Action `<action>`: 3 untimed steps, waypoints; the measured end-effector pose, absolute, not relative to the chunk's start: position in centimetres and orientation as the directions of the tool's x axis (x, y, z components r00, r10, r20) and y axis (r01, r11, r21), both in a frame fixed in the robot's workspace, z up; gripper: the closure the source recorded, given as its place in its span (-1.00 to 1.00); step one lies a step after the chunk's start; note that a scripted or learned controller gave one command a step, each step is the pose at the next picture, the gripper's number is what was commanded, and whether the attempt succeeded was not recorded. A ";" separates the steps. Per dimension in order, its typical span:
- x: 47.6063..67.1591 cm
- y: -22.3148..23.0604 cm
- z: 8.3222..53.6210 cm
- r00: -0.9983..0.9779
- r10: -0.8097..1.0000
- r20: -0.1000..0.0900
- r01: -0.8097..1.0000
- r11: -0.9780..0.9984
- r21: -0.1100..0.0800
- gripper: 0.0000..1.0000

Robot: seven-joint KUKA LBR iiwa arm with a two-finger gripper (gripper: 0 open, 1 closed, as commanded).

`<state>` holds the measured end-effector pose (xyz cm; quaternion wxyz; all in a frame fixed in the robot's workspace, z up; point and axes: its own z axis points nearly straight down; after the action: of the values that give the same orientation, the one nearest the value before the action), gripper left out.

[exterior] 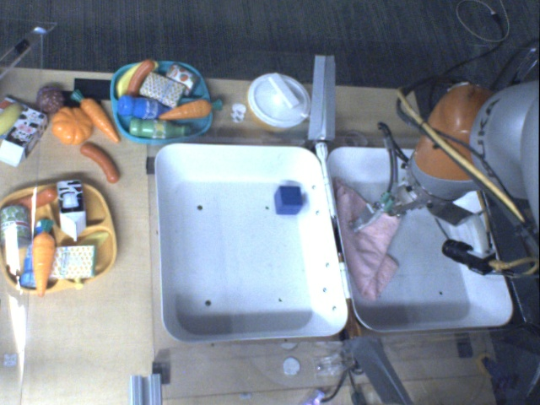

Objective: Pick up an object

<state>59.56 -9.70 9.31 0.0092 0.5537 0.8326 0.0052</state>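
A pink cloth lies crumpled along the left side of the right bin, running from near the bin's back wall toward its front. My gripper reaches in from the right and sits low over the upper part of the cloth, touching or nearly touching it. A small blue cube rests in the left bin, toward its back right, well apart from the gripper.
A metal divider stands at the back between the bins. A white lidded bowl and a blue dish of toy food sit behind the left bin. More toy food lies on a yellow plate at far left.
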 end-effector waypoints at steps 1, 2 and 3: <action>59.7 -9.4 10.5 -0.388 0.922 -0.008 0.921 0.388 0.023 1.00; 62.9 -3.8 18.6 -0.140 0.990 -0.001 0.990 0.140 0.004 1.00; 62.9 -3.8 18.6 -0.140 0.990 -0.001 0.990 0.140 0.004 -1.00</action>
<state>62.94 -3.79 18.57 0.0018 0.6556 0.7551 0.0013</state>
